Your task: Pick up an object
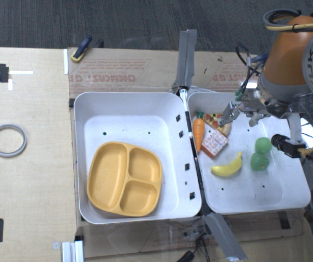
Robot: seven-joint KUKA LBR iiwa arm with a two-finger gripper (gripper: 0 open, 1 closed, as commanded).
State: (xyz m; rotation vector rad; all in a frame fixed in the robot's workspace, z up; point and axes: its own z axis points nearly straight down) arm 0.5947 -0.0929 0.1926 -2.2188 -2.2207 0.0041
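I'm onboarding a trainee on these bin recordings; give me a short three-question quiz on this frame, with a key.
1. True or false: the yellow three-compartment plastic tray lies in the right white bin.
2. Which item touches the divider side of the right bin? A) orange toy carrot B) yellow toy banana C) green toy pear
3. Fill in: the small red-and-white carton lies between the carrot and the ____.

Key: 1 false, it lies in the left white bin; 2 A; 3 the banana. The gripper hangs above the right bin's far end.
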